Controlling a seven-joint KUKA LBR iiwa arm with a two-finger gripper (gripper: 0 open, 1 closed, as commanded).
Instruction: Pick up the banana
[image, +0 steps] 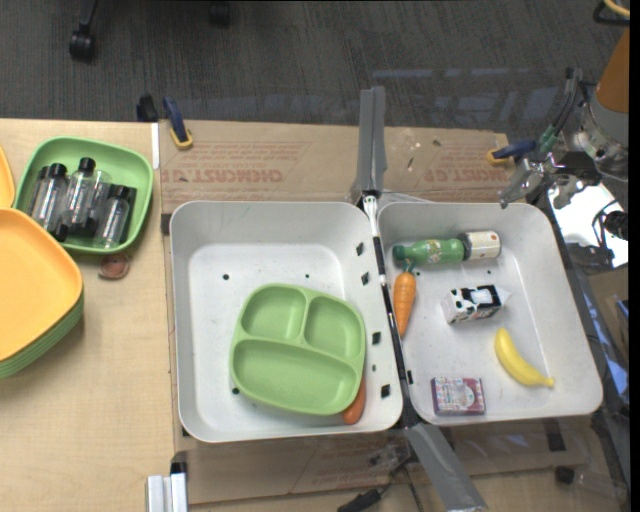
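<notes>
Camera view: slanted look down on a wooden table (110, 400) carrying two shallow white bins side by side.
Banana: the banana (521, 359) lies flat in the right bin (575, 330), toward its near right corner, curved, stem end pointing to the near right — nothing touches it.
Neighbours in the right bin: a small black-and-white carton (472, 303) sits just up and left of the banana; a purple card box (458, 395) lies near the front wall; a green bottle (445, 249) rests on its side along the far end; a carrot (403, 300) lies against the inner wall.
Left bin: the left bin (200, 300) holds a green divided plate (299, 348), with an orange piece (355, 408) peeking out at its near right edge.
Off to the side: a green tray of small bottles (82, 193) and a stack of orange plates (30, 300) sit on the table's left.
Arm: the gripper (535, 178) hangs at the far right corner of the right bin, well apart from the banana; its outline is cluttered and small.
Grasp state: I cannot tell how it is set, and nothing is visibly held.
Step in hand: by my reading, the approach — the pick is not yet begun.
Next move calls for: travel toward the near right corner, a descent centred over the banana's middle, closing across its narrow width, clear of the carton and the bin wall.
</notes>
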